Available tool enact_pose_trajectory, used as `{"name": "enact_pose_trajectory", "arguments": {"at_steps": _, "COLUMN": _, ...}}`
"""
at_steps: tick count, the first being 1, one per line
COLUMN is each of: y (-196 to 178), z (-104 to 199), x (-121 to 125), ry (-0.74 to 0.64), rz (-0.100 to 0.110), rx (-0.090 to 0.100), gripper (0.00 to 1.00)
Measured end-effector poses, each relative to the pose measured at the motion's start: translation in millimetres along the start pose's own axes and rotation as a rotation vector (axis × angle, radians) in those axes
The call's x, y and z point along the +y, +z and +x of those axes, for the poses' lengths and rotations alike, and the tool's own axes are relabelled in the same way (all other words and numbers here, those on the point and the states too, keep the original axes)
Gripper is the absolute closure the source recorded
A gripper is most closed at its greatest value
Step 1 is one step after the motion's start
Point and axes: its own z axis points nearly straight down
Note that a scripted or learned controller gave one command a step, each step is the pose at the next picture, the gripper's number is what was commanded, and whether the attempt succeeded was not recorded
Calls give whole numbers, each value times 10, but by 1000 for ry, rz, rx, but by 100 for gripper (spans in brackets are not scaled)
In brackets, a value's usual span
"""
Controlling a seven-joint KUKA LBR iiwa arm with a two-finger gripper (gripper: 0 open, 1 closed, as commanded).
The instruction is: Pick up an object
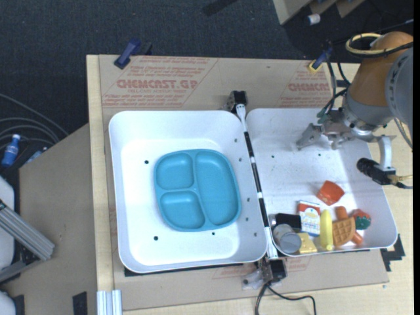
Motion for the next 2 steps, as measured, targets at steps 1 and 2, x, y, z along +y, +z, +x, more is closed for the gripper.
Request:
{"name": "enact_pose_trajectory", "arguments": {"at_steps": 1, "y": -105, "z": 0, "x": 8, "ry": -1, "rz": -3, "rx": -2, "gripper": 100}}
{"name": "enact_pose_trajectory", "arguments": {"at_steps": 2, "y": -103, "z": 1, "x": 7, "ry": -1, "rz": -3, "rx": -1, "gripper": 0}}
